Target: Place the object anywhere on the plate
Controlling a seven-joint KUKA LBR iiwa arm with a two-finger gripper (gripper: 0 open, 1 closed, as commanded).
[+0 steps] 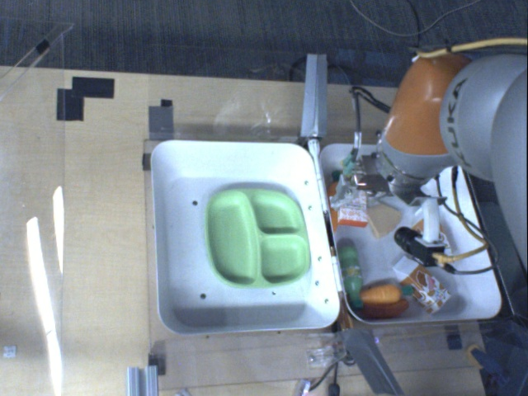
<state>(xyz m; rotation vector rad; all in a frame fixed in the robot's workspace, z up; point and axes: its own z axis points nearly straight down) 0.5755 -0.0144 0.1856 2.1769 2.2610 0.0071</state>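
Green plate [256,236] in left bin [177,304]; orange-white packet [353,214] in right bin [487,302], just below gripper [360,180] (grip state impossible to tell), long axis unclear.

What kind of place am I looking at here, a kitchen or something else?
Probably a robotics lab, not a kitchen: a grey and orange robot arm reaches over two white bins, with a green plate and loose cables.

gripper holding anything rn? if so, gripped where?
Cannot tell. The gripper sits low in the right bin, over the orange-and-white packet, with the arm's wrist blocking any view of a hold. The green plate in the left bin bears nothing.
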